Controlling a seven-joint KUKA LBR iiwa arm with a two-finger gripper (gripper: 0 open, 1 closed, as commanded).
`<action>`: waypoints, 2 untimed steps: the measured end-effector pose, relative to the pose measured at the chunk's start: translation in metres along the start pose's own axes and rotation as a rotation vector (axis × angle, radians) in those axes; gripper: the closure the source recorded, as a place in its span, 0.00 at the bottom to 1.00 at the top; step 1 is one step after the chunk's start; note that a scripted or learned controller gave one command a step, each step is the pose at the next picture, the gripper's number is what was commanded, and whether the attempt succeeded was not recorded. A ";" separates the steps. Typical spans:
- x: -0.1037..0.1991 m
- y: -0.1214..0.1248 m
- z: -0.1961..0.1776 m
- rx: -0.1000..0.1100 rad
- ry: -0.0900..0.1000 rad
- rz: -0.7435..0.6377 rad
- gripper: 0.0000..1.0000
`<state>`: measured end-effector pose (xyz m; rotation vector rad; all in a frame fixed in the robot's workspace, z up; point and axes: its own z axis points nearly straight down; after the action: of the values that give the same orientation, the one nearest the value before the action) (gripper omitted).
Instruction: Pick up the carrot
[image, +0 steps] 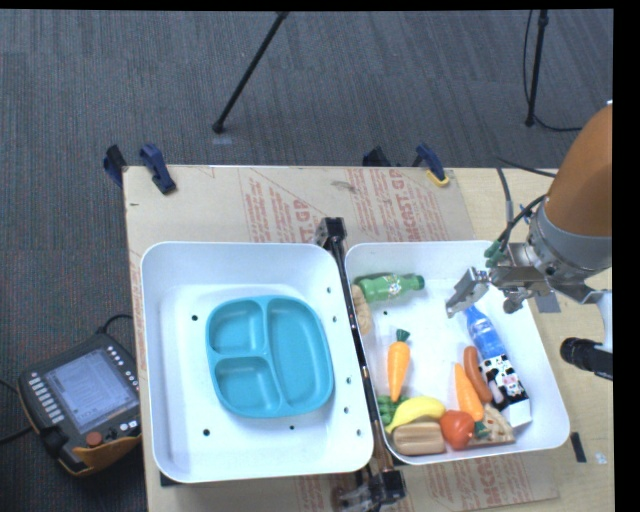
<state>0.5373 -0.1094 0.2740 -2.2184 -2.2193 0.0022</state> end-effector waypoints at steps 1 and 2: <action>0.013 -0.028 0.153 0.004 0.002 -0.139 0.00; 0.009 -0.040 0.182 -0.014 -0.004 -0.547 0.00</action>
<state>0.4966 -0.1002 0.0921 -1.5425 -2.7469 -0.0100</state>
